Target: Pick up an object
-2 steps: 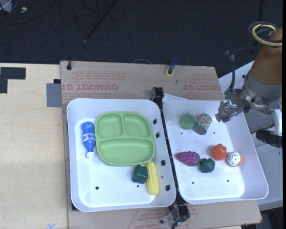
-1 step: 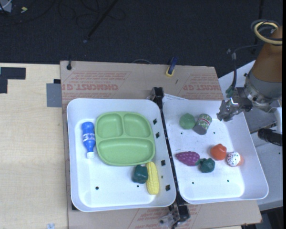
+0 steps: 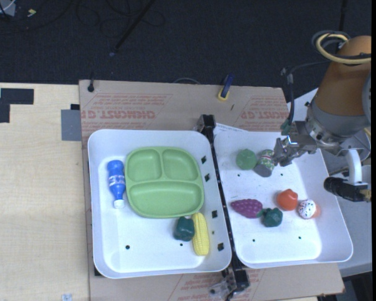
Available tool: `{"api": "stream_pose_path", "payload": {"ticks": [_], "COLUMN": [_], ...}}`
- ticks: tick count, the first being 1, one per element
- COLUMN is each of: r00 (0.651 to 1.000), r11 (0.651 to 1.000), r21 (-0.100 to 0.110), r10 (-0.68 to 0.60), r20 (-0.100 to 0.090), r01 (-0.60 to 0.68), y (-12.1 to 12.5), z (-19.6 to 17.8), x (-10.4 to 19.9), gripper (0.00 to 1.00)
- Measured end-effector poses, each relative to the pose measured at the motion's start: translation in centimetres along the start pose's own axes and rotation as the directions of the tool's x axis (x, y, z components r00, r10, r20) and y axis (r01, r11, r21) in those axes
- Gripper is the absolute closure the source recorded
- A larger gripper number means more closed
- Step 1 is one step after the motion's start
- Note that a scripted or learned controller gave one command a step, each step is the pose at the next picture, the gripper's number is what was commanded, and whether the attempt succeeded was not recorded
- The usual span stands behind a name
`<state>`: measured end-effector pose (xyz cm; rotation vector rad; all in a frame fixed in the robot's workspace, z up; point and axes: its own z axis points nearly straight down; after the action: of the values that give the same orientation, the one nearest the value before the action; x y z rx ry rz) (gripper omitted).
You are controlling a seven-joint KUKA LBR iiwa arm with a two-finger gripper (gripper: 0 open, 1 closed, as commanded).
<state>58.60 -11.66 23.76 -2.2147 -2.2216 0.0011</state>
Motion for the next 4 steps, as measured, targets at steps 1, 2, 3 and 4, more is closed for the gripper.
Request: {"api": "stream_pose_path", "payload": {"ticks": [1,2,3,4], "r00": [1.0,1.0,1.0,1.0], "r11": [1.0,1.0,1.0,1.0], "r21": [0.003,0.001,0.001,0.003], "r10": [0.0,-0.001,0.001,0.003], "r20": [0.0,0.0,0.001,0.003], "r01": [0.0,0.001,-0.001,-0.003], "y": [-2.3,-3.4,-4.0,-4.2], "z": [1.6,0.3,0.1,2.2], "x": [4.8,9.5,10.8,10.6], "gripper": [1.0,1.0,1.0,1.0]}}
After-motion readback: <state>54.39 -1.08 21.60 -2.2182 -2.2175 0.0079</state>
